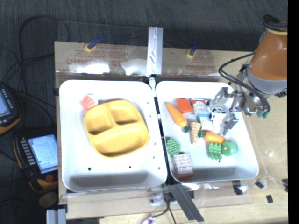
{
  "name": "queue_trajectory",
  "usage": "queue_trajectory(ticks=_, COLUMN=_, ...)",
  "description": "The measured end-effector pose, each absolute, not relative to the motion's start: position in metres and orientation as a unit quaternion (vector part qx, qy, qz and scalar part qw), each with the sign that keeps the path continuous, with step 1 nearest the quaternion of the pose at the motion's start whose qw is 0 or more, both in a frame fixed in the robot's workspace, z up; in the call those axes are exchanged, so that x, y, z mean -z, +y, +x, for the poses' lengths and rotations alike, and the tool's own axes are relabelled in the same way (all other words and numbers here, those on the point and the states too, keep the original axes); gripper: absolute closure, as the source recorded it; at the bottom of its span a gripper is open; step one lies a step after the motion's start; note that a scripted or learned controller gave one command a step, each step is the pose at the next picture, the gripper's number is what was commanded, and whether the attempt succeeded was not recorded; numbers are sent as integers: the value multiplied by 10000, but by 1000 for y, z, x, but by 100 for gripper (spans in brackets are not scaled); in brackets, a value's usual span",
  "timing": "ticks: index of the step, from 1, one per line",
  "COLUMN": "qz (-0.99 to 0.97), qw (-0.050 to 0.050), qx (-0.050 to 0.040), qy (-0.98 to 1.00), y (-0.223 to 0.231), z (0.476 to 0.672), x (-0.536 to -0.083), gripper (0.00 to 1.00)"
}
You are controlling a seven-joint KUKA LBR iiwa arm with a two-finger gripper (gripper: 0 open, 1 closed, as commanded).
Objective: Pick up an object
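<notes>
Long carrot point(176, 115) lying aslant in the right bin point(250, 164), near its left wall, beside an orange block point(184, 105) towards the back. Just right of the block, a white and blue packet point(202, 110), partly under the gripper's nearer side. Below that, a tan cone point(195, 130), tilted, close to the carrot's lower end. Short carrot point(214, 137) just right of the cone, touching or nearly touching a green brick point(215, 150) and a green ball point(229, 148) at the front right. Green bumpy berry point(173, 146) by the left wall, with a pink and white box point(182, 163) just in front of it, near the bin's front edge.

Gripper point(224, 111) reaching in from the right, hanging over the back middle of the right bin, above the packet and the short carrot. Fingers point(230, 122) spread apart, nothing seen between them. Orange band point(273, 55) at the upper right, with grey wrist and cables below it.

In the left bin point(70, 171), a yellow tray point(117, 127) with three hollows, turned slightly, filling the middle. Small red and white piece point(88, 100) just beyond the tray's back left corner.
</notes>
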State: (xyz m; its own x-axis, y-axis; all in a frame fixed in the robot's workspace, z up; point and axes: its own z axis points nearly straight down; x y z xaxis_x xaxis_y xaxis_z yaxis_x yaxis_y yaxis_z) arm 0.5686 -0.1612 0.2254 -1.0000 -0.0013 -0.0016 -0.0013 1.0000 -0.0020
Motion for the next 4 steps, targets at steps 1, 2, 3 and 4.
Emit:
queue_trajectory(ticks=1, qz=-422, qw=49, qx=22, qy=9991, y=-118, z=547, x=-112, gripper=0)
queue_trajectory(ticks=2, qz=-1328, qw=167, qx=68, qy=9910, y=-136, z=573, x=-102, gripper=0)
queue_trajectory(ticks=3, qz=-2397, qw=40, qx=18, qy=9708, y=-125, z=640, x=-89, gripper=0)
queue_trajectory(ticks=4, qz=-2287, qw=54, qx=8, qy=9735, y=-126, z=589, x=-90, gripper=0)
